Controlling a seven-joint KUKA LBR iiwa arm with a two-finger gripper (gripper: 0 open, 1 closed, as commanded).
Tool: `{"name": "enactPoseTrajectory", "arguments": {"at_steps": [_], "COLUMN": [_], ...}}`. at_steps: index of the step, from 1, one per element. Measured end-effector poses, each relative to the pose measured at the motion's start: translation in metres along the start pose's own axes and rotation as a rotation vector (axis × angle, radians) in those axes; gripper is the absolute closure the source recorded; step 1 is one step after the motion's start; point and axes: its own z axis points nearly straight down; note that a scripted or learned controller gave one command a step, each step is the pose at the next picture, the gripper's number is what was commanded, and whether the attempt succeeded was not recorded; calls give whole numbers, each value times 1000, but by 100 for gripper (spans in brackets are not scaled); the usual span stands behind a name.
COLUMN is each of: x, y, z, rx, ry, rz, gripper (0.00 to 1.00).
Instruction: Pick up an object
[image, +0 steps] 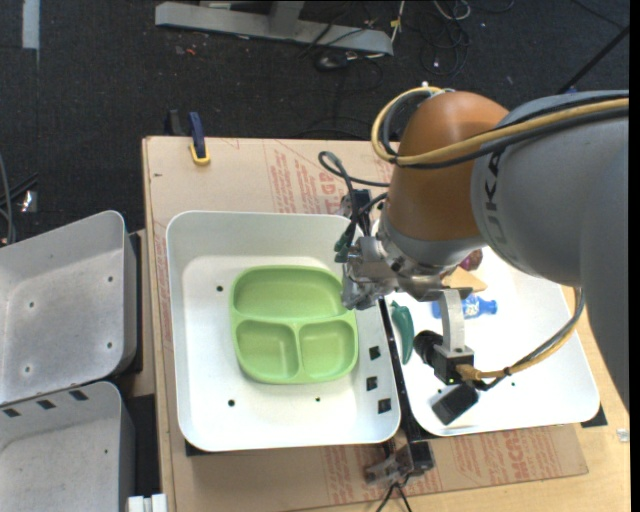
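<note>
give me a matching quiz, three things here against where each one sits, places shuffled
Things:
1 tray
2 blue toy
3 clamp

Places:
a in the right bin
b on the far edge of the bench, outside both bins
c in the left bin

Pairs: 1-c, 2-a, 3-b

The tabletop (260, 170) is a flat brown board with red letters printed on it. Two white bins sit on it side by side, touching in the middle. The left bin (200, 330) is near the left edge. The right bin (550, 370) reaches the right edge. A yellow clip (200, 150) sits at the back left corner.
</note>
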Motion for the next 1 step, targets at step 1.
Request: {"name": "enactPoseTrajectory", "arguments": {"at_steps": [1], "x": [-3], "y": [1], "z": [0], "rx": [0], "ry": [-1], "rz": [6], "gripper": [0]}}
